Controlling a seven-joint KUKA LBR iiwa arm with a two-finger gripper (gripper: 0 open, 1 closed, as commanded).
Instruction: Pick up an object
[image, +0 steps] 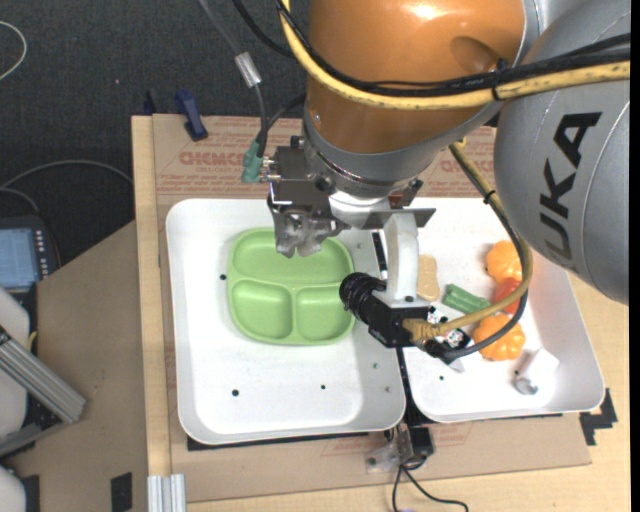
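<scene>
Hanging low over the left bin (200, 400), the hand (300, 238) sits at the far rim of a green divided plate (290, 295). Its metal fingers point down at the plate's upper edge, but the bulk of the arm (420, 90) above blocks the tips, so I cannot tell how far apart they stand or whether anything is between them. The plate lies flat just below and to both sides of the hand, with three compartments showing, one wide and two smaller.

Right of the hand, a white bracket (403, 262) and a black cable fitting (375, 310) hang from the wrist across the seam between the two bins. Farther right, in the right bin (570, 385), lie a pale tan piece (428, 275), a small green block (464, 298) and orange items (503, 262), one near the bin's far side and another lower down. A small grey metal object (525, 380) rests near that bin's front right corner, well apart from the hand. Both bins stand on a cardboard-covered desk (160, 160).
</scene>
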